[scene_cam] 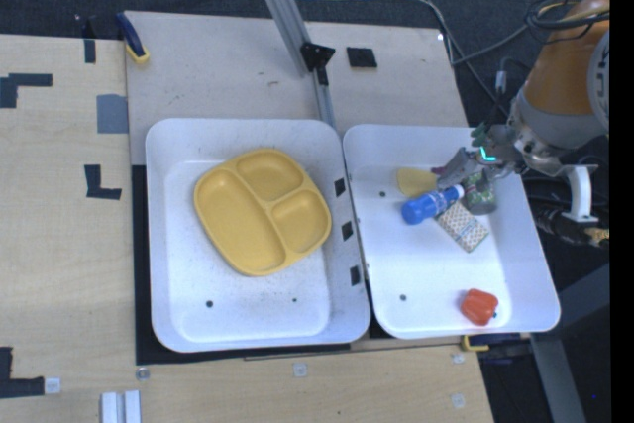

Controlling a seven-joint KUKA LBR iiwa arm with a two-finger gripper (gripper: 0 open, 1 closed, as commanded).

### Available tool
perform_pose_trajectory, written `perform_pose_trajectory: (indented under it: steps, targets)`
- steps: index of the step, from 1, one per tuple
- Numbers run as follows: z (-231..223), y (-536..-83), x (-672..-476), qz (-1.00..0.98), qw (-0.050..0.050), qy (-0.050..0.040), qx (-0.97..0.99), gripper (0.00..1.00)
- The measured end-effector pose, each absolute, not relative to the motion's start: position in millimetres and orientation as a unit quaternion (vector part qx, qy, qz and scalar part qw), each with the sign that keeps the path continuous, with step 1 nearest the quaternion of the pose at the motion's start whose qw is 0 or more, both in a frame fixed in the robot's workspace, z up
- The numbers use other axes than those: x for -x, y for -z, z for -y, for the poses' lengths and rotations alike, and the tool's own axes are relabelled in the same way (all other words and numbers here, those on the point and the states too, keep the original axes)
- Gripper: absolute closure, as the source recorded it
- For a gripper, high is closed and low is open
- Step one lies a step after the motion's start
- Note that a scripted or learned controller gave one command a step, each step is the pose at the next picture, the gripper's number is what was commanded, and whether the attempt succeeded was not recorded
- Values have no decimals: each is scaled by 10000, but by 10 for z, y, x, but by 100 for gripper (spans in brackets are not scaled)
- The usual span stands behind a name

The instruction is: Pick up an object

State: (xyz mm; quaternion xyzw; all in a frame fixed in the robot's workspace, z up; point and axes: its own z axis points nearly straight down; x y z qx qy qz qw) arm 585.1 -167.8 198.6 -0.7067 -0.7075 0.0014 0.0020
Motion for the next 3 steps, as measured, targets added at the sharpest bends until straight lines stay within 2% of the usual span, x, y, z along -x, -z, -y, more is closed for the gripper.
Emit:
perform_pose_trajectory:
  steps: [1, 2, 3]
  targets:
    - [1679, -2002, -5862, 7077, 5, -4, 7065, 0]
    - [1592, -1443, -5789, 7076, 22, -19, 7066, 0]
    - [1605, -952, -5803, 7074, -36, -5, 7068, 0]
